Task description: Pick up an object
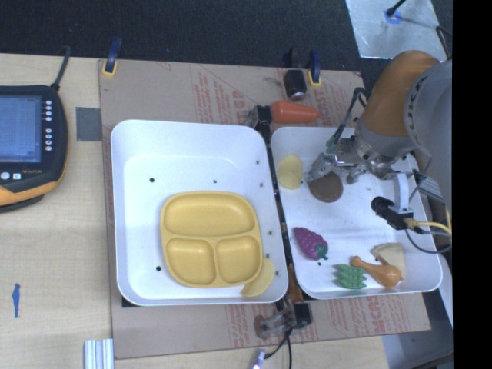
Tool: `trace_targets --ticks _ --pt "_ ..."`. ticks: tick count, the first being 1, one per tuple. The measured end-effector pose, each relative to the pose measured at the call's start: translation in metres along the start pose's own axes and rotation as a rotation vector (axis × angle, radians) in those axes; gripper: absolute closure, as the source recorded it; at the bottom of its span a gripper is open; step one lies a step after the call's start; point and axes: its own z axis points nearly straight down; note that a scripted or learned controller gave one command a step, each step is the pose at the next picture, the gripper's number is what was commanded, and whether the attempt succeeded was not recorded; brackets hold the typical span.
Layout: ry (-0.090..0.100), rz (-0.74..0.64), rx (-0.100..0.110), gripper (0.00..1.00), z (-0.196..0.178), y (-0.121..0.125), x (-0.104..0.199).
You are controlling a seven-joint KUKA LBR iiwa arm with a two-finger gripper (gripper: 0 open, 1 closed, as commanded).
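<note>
The grey arm's gripper (pixel 327 169) hangs low in the right white bin (pixel 430 283), just above a round brown disc-shaped object (pixel 327 190). Whether its fingers are clenched or released cannot be told. A pale yellow rounded piece (pixel 290 171) lies just beside.

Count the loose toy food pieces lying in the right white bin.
6, though the arm may hide more: pale yellow piece, brown round piece, purple grapes, green vegetable, tan drumstick, cream wedge.
</note>
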Motion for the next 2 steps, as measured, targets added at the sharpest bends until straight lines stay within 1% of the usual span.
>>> trace_targets --ticks 1,2 --pt "0.000 -0.001 0.000 0.00 -0.0006 -0.0080 -0.0013" --pt "0.001 0.001 -0.004 0.00 -0.0009 -0.0012 -0.0074"
